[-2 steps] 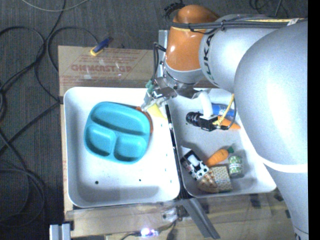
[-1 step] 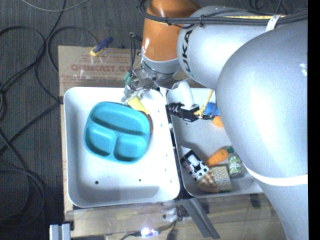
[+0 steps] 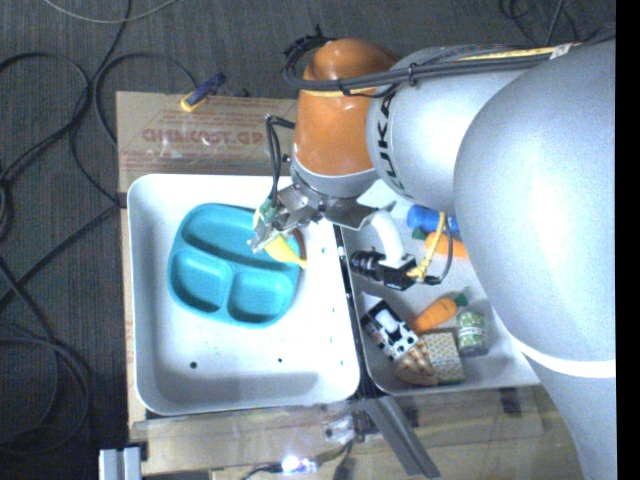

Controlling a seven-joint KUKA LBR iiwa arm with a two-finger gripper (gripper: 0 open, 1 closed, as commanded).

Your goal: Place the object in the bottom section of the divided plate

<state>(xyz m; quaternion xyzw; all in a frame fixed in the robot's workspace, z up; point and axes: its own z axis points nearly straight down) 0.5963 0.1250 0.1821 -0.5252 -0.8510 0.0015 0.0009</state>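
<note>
A blue divided plate (image 3: 225, 268) lies in the left white bin (image 3: 165, 358), with one large section at the upper left and two smaller sections along its lower right side. My gripper (image 3: 272, 236) hangs over the plate's right rim, below the orange wrist band (image 3: 335, 118). A yellow object (image 3: 285, 251) shows between its fingers, so it is shut on that object just above the rim beside the right-hand small section.
The right bin (image 3: 500, 368) holds several items: a carrot-like orange piece (image 3: 437, 314), a small jar (image 3: 470, 330), a black and white object (image 3: 395, 333), a brown textured piece (image 3: 432, 360) and blue and orange things (image 3: 435, 230). The arm's grey body covers the upper right.
</note>
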